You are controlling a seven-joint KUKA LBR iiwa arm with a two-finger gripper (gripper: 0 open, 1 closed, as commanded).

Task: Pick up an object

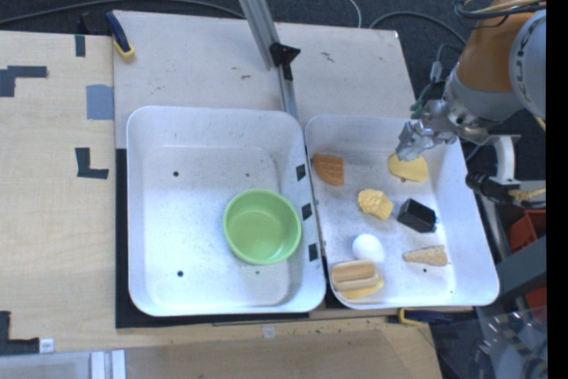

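Observation:
My gripper (pixel 414 145) hangs over the far side of the right bin (pixel 475 266), right above a flat yellow piece (pixel 407 169) and touching or nearly touching its top edge. In the same bin lie an orange-brown piece (pixel 328 169), a yellow lump (pixel 375 204), a black block (pixel 416 215), a white egg (pixel 366 248), a tan wedge (pixel 427 256) and a hot dog bun (pixel 357 277). A green bowl (pixel 262 227) sits in the left bin (pixel 146 191).
A slanted metal pole (pixel 257 4) runs down to the divide between the bins. Cables lie on the dark floor behind the bench. Wooden board lies to the left of the bins.

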